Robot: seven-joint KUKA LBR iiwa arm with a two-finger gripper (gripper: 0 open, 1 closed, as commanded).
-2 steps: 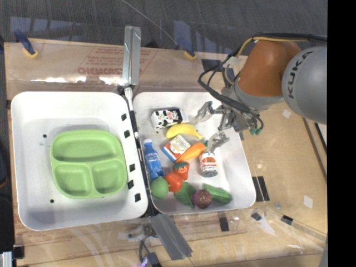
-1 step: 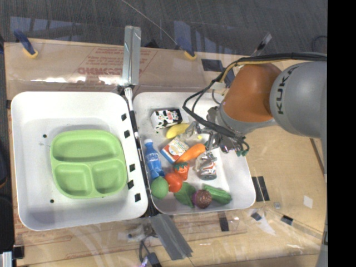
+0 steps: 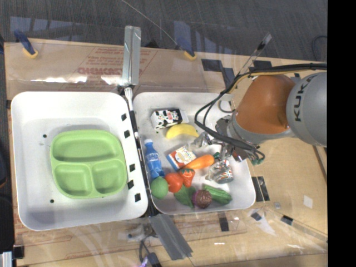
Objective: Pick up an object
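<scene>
Hung low in the right bin (image 3: pixel 245 196), pincer (image 3: pixel 221 168); opening impossible to tell, nothing visibly gripped. Lay just beside it at nine o'clock, carrot (image 3: pixel 200 162), long axis running eight to two o'clock. Clustered nearby at seven o'clock: tomato (image 3: pixel 187 176) and cucumber (image 3: pixel 218 194).

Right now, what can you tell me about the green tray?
The green tray looks like smooth light-green plastic with rounded corners. It has three compartments: one long one across the far side and two smaller ones across the near side. It lies flat in the left white bin, roughly in the middle, resting on the bin's floor.
</scene>
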